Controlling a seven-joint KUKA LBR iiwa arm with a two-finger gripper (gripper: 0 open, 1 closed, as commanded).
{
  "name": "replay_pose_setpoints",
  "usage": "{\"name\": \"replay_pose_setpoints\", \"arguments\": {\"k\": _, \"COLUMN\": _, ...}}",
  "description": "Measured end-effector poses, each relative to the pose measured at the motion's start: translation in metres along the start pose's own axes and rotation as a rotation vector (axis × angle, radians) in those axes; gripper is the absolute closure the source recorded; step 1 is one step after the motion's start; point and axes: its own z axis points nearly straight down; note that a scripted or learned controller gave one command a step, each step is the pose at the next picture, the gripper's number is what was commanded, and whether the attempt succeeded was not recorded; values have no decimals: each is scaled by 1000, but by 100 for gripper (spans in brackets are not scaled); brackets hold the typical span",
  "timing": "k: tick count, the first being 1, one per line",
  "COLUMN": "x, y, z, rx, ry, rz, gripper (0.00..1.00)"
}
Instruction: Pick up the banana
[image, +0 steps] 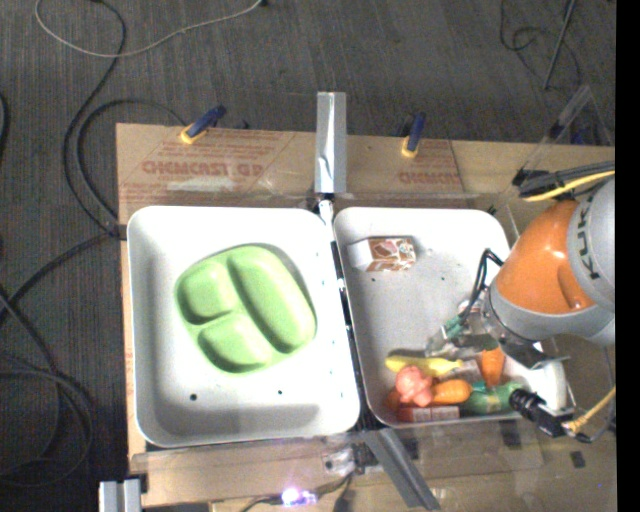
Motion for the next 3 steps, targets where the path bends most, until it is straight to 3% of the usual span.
{"name": "replay_pose_setpoints", "arguments": {"k": 1, "x": 0, "y": 0, "z": 0, "rx": 0, "ry": 0, "rz": 0, "gripper": 0}}
{"name": "replay_pose_setpoints", "arguments": {"k": 2, "x": 0, "y": 0, "z": -8, "rx": 2, "ry": 1, "rz": 0, "gripper": 100}}
{"name": "replay_pose_setpoints", "arguments": {"k": 3, "x": 0, "y": 0, "z": -8, "rx": 2, "ry": 1, "rz": 0, "gripper": 0}}
